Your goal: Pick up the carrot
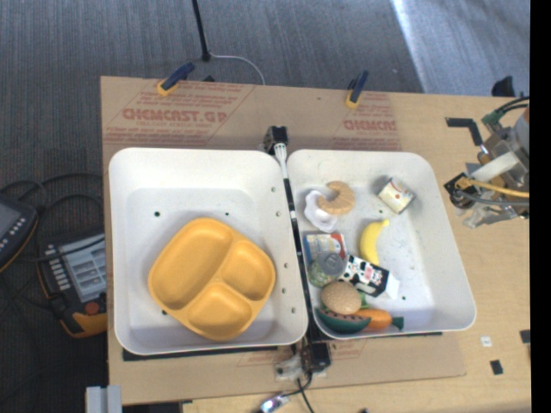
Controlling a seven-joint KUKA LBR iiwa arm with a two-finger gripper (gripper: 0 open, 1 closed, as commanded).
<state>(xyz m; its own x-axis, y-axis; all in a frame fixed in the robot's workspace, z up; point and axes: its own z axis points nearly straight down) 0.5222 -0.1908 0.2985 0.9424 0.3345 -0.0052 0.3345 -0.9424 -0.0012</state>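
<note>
Bench [172,101]: brown board clamped at the far edge, on grey carpet; two shallow white bins side by side.

Carrot [376,319]: orange, lying flat in the near corner of the right bin [435,231], against the near wall; its green end points right. It rests partly on a dark green curved piece [340,323], and a brown round item [341,298] sits just behind, touching or nearly so; judged a tight spot, since the wall blocks one side and the neighbours crowd the left, so a descent along the carrot's short axis looks the cleaner approach.

Farther out in the same bin: a black-and-white carton [366,275], a banana [371,240], a clear packet [325,252], a bagel-like ring [338,197] and a small white cup [395,194].

Left bin [138,179]: one yellow divided plate [213,275]; likely unrelated to this pick.

Gripper [495,183]: at the right edge, outside the bins and well apart from the carrot; cannot tell whether it is open or closed; nothing seen in it. Judged: approach not yet begun.
</note>
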